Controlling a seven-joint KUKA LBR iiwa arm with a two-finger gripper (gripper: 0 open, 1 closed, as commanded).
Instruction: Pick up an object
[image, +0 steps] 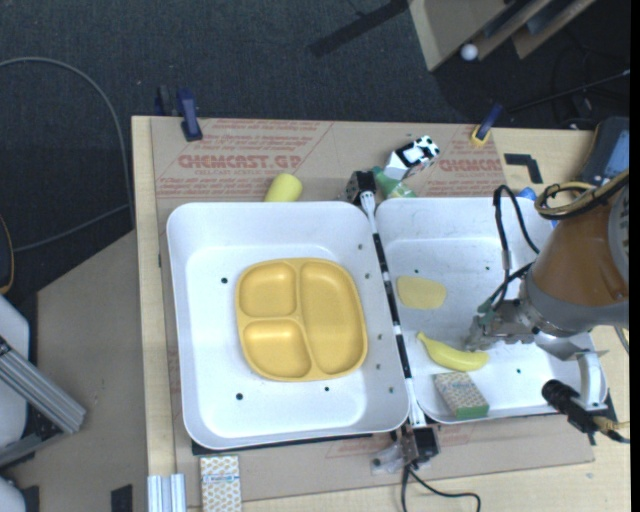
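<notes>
A plywood-topped bench (150, 200) stamped with red lettering stands on dark carpet, bearing two shallow white bins side by side. The left bin (200, 260) carries a yellow divided plate (300, 318) with three compartments, lying flat near its middle. The right bin (460, 225) holds a flat pale yellow piece (421, 292) near its left wall, a yellow banana (452, 353) lying nearer the camera, and a green-and-tan sponge block (460, 395) at the near edge, just beside the banana but apart from it. The grey arm (585, 270), its orange band showing above the wrist, reaches in from the right and bends down over the right bin, black cables looping along its far side. Its gripper (487, 333) points down and leftward, low over the bin floor at the banana's right end, very close to or touching the fruit; whether the tool is spread or pressed together cannot be told from this slanted view, and nothing is seen clearly pinched in it. On the bench beyond the bins lie a small yellow object (284, 187) near the far left bin rim and a black-and-white toy (414, 154) by the gap between the bins. A blue clamp (187, 113) grips the bench's far left edge.
</notes>
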